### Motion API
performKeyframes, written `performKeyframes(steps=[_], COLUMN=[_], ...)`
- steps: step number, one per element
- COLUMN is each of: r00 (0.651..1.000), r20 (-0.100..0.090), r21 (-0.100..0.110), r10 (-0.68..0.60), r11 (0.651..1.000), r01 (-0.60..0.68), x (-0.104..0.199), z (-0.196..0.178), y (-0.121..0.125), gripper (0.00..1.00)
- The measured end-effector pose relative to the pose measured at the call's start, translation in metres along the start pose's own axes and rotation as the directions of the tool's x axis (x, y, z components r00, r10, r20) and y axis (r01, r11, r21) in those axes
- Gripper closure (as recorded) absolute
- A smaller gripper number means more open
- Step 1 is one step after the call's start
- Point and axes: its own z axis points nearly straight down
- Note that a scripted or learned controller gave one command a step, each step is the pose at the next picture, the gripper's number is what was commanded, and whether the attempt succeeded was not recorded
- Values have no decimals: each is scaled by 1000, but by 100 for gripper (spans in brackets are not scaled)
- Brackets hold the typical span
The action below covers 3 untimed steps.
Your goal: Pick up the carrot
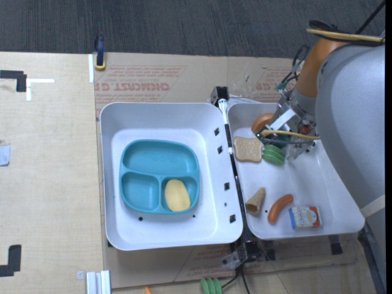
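- Broadly, the bench [49, 182] carried two shallow white bins side by side, the left bin [116, 182] and the right bin [337, 195], touching along their shared middle edge.
- The grey arm [355, 109] with its orange band reached in from the right edge and came down over the far end of the right bin.
- A blue divided tray [160, 158] sat in the middle of the left bin, with a yellow lemon-like piece [177, 195] in its near right compartment.
- The tool [283, 132] was low over the far end of the right bin; I cannot tell how wide its fingers stood, as dark parts and clutter hid them.
- A slice of bread [247, 149] lay against the right bin's left wall, just beside the tool.
- A green item [274, 155] lay right of the bread, under the tool.
- A small red and white carton [304, 217] lay near the right bin's near right corner.
- The carrot [280, 206] lay on the right bin's floor toward its near edge, tilted, well apart from the tool and between the carton and a cone-shaped brown piece [256, 199].
- An orange rounded item [263, 122], partly hidden, sat by the right bin's far edge, touching or just beside the tool.
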Motion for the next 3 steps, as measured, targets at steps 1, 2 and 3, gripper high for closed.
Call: performKeyframes(steps=[1, 2, 3], r00=[949, 961, 990], r20=[-5, -19, -57], r21=[-3, -15, -53], r10=[315, 276, 132], r11=[949, 961, 989], r01=[-315, -276, -135], x=[0, -92, -123], z=[0, 4, -3], y=[6, -20, -95], gripper=[0, 0, 0])
